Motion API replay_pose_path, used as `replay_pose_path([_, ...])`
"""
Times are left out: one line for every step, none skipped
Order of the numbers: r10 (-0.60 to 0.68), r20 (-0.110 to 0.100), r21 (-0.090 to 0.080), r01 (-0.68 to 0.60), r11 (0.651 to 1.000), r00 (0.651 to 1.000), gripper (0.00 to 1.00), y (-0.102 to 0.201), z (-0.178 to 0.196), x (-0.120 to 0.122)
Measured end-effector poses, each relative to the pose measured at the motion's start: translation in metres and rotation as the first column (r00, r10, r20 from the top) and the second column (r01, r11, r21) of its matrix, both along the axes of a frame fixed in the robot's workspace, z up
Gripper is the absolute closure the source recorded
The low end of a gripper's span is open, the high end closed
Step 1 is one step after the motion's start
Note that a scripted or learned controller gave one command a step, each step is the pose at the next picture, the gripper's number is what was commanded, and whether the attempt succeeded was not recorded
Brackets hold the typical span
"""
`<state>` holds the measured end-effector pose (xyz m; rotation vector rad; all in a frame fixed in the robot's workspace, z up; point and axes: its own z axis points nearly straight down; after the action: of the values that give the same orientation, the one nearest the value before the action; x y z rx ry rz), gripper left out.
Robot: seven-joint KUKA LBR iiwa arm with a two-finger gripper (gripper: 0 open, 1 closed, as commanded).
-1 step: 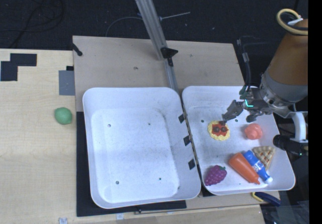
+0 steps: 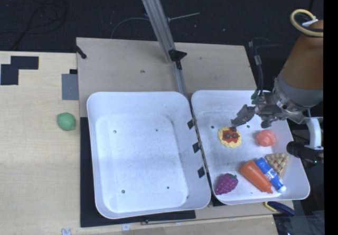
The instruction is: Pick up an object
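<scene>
My gripper (image 2: pixel 252 118) hangs over the right bin (image 2: pixel 211 104), fingers spread open with nothing between them. One dark finger (image 2: pixel 242 115) points down-left toward a yellow toy pizza slice with red topping (image 2: pixel 230 137) just below it. The other finger (image 2: pixel 266 120) sits above a pink-red round toy (image 2: pixel 265 137). Lower in the same bin lie an orange carrot (image 2: pixel 255 176), a blue and white bottle (image 2: pixel 270 174), a waffle piece (image 2: pixel 277 162) and a purple grape bunch (image 2: pixel 226 183).
The left bin (image 2: pixel 140 152) sits beside the right one, joined by black clips (image 2: pixel 196 147). A green ball (image 2: pixel 66 121) rests on the bench far left. A metal rail (image 2: pixel 161 22) slants in behind the bins.
</scene>
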<state>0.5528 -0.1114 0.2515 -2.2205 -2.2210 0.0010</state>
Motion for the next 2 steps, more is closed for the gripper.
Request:
replay_pose_path([0.0,-0.004,0.0,0.0,1.0,1.0,0.0,-0.004,-0.054,-0.01])
replay_pose_path([0.0,-0.005,0.0,0.0,1.0,1.0,0.0,-0.01,-0.112,-0.005])
